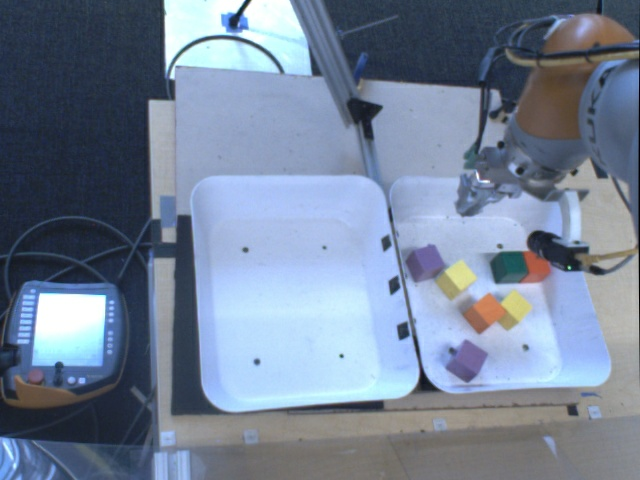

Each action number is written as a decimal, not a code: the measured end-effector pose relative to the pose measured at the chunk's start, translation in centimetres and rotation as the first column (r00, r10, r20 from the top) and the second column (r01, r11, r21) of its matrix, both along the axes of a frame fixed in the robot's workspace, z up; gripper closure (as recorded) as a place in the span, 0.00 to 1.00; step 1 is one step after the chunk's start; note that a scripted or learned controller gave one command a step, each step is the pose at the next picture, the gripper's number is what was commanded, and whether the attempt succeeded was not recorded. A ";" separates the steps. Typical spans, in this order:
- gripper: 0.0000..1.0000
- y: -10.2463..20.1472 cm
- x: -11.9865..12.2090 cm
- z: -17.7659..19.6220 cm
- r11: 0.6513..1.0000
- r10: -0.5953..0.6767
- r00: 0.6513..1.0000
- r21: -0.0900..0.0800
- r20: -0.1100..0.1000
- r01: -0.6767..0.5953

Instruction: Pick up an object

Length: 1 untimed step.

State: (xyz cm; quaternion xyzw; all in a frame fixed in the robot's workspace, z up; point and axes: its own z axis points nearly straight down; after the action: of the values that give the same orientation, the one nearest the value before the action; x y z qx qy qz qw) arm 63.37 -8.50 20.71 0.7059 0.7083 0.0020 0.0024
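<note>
The right bin holds several small blocks. A purple block lies at the left, a yellow one beside it. A green block touches a red-orange one. An orange block and a yellow block sit together below them. Another purple block rests near the front edge. My gripper hangs over the far part of the right bin, above and behind the blocks, with nothing seen between its fingers.
The left bin stands beside the right one. A slanted metal pole crosses the back of the bench. A teach pendant lies on the floor at the left. Cables trail from the arm over the right bin.
</note>
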 end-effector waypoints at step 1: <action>1.00 0.0 0.2 4.4 1.000 0.001 1.000 0.000 0.001 -0.001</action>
State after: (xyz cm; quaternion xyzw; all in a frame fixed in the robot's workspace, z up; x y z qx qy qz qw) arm 63.53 -8.50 25.15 0.7054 0.7088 0.0022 0.0027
